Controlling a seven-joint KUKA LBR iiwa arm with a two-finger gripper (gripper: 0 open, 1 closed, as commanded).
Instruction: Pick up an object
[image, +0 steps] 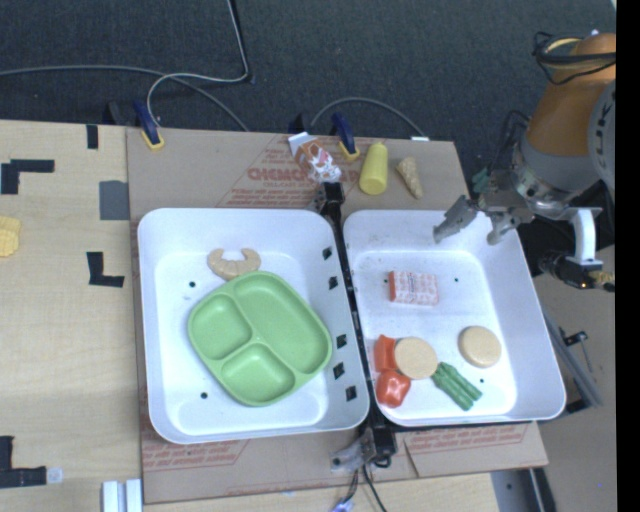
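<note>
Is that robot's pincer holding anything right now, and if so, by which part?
Nothing is held. The pincer hangs open above the right bin's top edge, with nothing between its fingers.

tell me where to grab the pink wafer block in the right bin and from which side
Grip the pink wafer block across its shorter width, at its middle, coming straight down from above. It lies flat on the right bin floor with bare space all round, so the gripper, open near the bin's far edge, should fit fingers on both long sides.

I am counting two white bins, one green divided plate, two round biscuits, one wafer, one croissant-shaped piece, one yellow bottle.
</note>
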